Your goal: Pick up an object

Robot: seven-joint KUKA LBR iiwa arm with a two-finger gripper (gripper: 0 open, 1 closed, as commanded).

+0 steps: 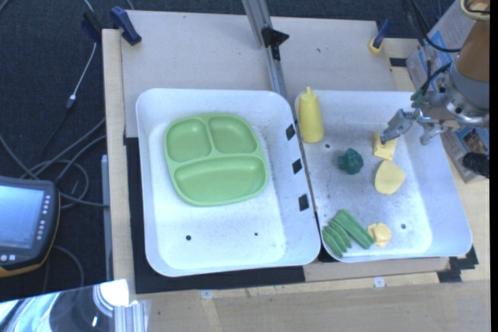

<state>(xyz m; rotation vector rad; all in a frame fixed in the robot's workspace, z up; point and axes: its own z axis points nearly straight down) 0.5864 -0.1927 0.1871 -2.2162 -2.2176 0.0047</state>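
Reaching in from the right edge of the frame, the grey arm (pixel 473 58) hangs its gripper (pixel 410 128) over the upper right part of the right bin (pixel 436 202). Two metal fingers (pixel 395 126) show, spread apart, one pointing toward the lower left and the other lying to its right. Nothing sits between them. The left fingertip ends just above a small yellow wedge (pixel 384 148), close enough that contact cannot be told from this angle.

Below that wedge, near the middle right of the same bin, lies a larger yellow lump (pixel 389 178), rounded and pale. To the left of both is a dark green knobbly piece (pixel 350 161), apart from them on the bin floor. A yellow bottle (pixel 310 116) stands against the bin's upper left corner, its nozzle pointing toward the top of the frame. Along the lower edge of this bin rests a bunch of green pods (pixel 347 232), slanted, with a small yellow piece (pixel 380 233) touching or just beside their right end.

The left bin (pixel 226 241) holds a green divided plate (pixel 216 159), with two small compartments toward the top and one wide compartment below. The plate sits in the upper half of that bin. Both bins lie side by side on a pale wooden bench (pixel 194 50), their inner rims overlapping near the centre of the frame.
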